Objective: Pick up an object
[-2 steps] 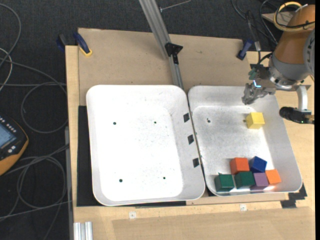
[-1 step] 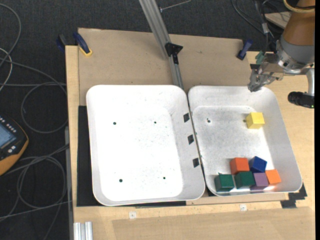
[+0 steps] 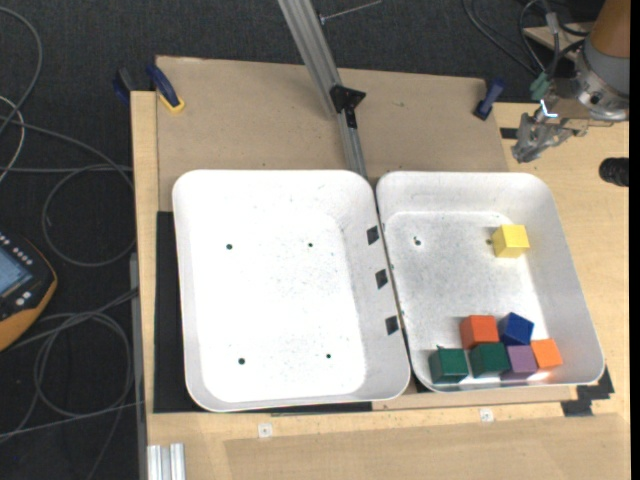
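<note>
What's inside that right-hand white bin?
The right bin holds a yellow block alone near the back, and a front-corner cluster: two orange blocks, two green, a blue, a purple. Anything beneath the cluster is covered.

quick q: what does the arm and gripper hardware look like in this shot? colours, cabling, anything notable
Top right corner: the arm has a tan-orange band above a pale grey rounded wrist housing. Below it sits a dark metallic gripper, small and angular, with a bright glint on it. Thin cables, one green, trail from the wrist. No markings are legible.

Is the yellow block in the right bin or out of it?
In: the yellow block sits on the right bin's floor, apart from the others.
</note>
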`<act>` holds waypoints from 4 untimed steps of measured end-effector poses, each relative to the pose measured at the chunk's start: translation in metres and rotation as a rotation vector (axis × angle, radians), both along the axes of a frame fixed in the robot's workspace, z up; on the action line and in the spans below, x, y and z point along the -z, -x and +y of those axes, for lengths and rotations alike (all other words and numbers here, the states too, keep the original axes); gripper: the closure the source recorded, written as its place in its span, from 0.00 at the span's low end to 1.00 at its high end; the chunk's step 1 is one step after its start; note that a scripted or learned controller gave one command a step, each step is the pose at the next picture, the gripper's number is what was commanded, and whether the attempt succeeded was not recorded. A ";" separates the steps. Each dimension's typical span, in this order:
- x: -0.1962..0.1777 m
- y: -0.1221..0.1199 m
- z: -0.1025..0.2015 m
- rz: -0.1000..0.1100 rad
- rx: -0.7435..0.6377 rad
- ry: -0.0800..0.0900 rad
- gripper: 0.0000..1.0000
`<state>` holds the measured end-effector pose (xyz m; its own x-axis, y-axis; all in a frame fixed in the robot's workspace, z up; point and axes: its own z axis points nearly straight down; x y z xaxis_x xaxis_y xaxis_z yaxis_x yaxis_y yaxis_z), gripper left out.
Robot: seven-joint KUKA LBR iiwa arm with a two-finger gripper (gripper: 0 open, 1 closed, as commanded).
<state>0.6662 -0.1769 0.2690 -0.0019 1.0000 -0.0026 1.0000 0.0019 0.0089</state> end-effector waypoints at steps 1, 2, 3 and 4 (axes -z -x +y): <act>0.014 0.002 0.050 0.011 -0.004 -0.005 1.00; 0.005 0.006 0.105 0.010 -0.004 -0.006 1.00; 0.005 0.003 0.167 0.009 -0.005 -0.005 1.00; 0.020 0.005 0.213 0.013 -0.003 -0.005 1.00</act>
<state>0.6617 0.0365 0.2493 -0.0054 1.0000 0.0022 1.0000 0.0054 -0.0043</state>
